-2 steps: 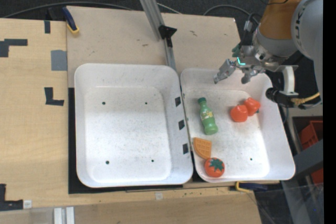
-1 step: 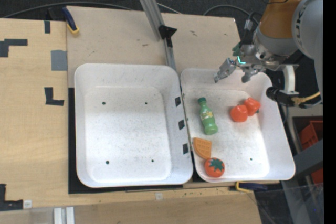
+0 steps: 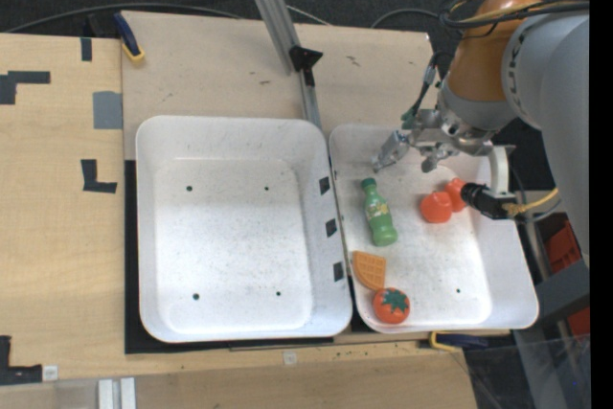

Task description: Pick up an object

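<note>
Gripper (image 3: 410, 156) open over right bin (image 3: 498, 287), holding nothing. Green bottle (image 3: 377, 212) just below it, red object (image 3: 438, 206) beside.

Setting: robotics lab or test cell. Evidence: plywood table (image 3: 220, 77) marked with tape patches; two white bins (image 3: 230, 225) on black matting; aluminium mast (image 3: 273, 0) left of the jaws; loose cables (image 3: 402, 14) behind; industrial arm (image 3: 536, 62).

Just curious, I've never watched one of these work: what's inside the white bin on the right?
The right bin holds a green bottle, an orange wedge, a tomato and a red toy. The gripper hangs over its far end; anything beneath the arm is hidden.
</note>
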Available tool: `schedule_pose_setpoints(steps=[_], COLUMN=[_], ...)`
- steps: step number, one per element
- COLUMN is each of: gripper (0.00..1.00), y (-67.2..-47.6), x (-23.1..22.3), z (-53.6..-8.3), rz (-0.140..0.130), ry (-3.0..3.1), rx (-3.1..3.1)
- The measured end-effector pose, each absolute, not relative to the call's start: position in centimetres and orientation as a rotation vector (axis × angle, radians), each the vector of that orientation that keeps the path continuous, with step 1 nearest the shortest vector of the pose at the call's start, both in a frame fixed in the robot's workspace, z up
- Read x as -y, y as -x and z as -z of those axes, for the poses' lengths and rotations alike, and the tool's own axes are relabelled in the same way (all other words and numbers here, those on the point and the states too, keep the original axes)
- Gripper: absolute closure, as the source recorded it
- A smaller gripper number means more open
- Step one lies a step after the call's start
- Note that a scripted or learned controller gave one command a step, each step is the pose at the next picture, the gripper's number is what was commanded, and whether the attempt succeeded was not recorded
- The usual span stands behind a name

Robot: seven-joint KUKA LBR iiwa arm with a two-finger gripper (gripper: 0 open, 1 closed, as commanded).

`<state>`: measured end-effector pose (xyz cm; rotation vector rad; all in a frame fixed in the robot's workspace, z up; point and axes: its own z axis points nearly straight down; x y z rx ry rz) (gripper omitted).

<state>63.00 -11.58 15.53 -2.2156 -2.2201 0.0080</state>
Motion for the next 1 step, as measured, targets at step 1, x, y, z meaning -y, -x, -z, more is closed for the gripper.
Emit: schedule_pose_setpoints(steps=[1], gripper=[0.00], y=[-62.28], x=[11.53], z=[-9.14], rz=[-0.010], ry=[2.216], rx=[2.218])
